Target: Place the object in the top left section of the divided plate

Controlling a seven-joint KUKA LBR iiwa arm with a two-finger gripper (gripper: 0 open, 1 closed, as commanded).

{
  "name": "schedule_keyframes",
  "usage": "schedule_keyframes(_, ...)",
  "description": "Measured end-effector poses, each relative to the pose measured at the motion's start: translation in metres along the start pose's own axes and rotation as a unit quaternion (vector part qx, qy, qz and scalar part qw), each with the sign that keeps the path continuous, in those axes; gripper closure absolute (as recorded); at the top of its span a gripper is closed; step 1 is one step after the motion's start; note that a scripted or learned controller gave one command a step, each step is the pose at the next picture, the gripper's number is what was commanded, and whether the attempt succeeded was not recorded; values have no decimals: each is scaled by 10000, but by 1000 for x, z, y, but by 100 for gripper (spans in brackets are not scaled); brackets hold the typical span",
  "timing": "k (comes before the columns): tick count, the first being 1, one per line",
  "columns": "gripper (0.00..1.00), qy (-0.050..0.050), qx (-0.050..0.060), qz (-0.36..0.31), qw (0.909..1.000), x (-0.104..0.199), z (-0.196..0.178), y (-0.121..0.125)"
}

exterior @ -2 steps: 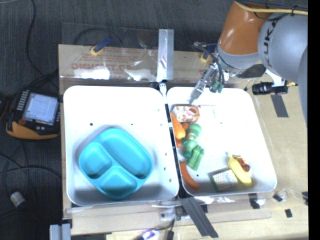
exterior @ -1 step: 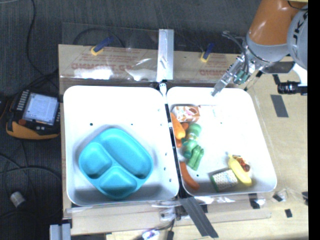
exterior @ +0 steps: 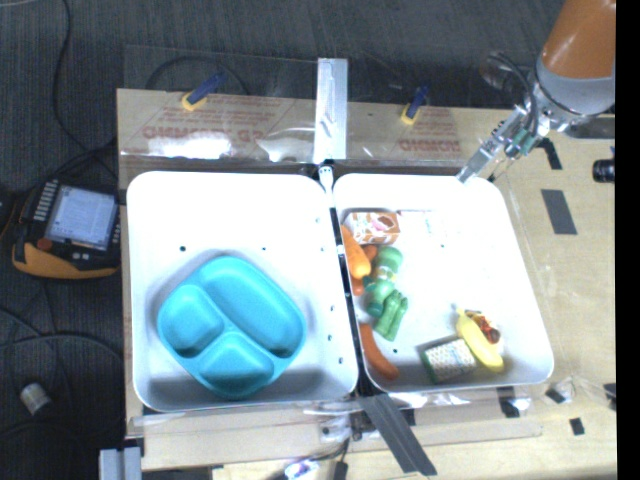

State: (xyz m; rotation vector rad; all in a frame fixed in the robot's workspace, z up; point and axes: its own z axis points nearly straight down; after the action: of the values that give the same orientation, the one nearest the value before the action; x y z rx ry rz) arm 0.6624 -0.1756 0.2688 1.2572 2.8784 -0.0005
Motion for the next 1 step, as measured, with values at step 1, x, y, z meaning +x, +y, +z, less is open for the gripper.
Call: schedule_keyframes(1, 100, -9, 17, -653, 9979, -25, 4, -18)
